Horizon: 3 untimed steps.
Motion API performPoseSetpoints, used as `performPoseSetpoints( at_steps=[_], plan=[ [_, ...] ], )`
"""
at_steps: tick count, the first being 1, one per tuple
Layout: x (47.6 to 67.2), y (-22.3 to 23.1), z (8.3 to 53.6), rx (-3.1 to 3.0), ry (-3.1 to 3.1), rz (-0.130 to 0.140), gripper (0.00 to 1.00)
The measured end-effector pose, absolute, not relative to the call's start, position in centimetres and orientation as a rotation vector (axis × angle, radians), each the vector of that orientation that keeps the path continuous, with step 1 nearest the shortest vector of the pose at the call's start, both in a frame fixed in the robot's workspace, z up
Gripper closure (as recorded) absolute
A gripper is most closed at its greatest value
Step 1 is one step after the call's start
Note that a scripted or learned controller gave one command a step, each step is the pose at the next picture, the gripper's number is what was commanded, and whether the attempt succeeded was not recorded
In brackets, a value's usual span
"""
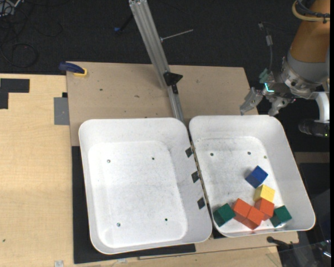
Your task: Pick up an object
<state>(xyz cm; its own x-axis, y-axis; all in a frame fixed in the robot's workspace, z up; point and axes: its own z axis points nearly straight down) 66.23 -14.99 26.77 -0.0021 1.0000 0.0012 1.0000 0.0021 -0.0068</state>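
Pick station: gripper raised, blocks unpicked.
The left bin (100,149) sits beside the right bin (289,149), whose near corner holds clustered blocks (254,204), probably collected there by slope. The gripper (264,103) hovers above the far rim, jaws apart, clamping nothing, well apart from blocks.

A tan tabletop (128,90) bears a slanting aluminium rail (156,52) and a blue-handled clamp (72,68), pale wood panelling (28,166) lies at left, and black cables (11,15) trail across the dark floor behind.
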Motion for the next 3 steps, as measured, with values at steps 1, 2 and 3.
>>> performPoseSetpoints(
  at_steps=[1,2,3],
  plan=[
    [66.3,-15.0,27.0,-2.214,-2.225,0.004,0.0],
    [66.1,-15.0,20.5,-2.215,-2.217,0.009,0.0],
    [65.6,-14.7,16.0,-2.215,-2.219,0.007,0.0]
  ],
)
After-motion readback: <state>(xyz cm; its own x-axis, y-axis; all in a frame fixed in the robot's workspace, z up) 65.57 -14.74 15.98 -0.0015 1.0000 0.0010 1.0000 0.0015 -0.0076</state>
